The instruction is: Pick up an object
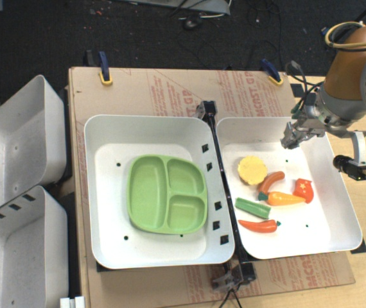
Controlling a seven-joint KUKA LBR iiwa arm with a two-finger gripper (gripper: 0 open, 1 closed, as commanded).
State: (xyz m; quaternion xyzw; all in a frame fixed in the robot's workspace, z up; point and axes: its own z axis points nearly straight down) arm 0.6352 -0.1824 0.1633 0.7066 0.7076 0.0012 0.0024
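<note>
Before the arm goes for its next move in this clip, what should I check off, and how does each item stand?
1. Gripper above the right bin, near its far edge: ok.
2. Gripper carrying nothing visible: ok.
3. Gripper over a target: not ok; the yellow round piece, the nearest, lies nearer the camera and to the left.
4. Targets separated: not ok; the sausage, orange carrot and green piece crowd together.
5. Isolated option: ok; the red chili lies slightly apart.
6. Finger opening: cannot tell.
7. Green tray in the left bin, out of the way: ok.
</note>
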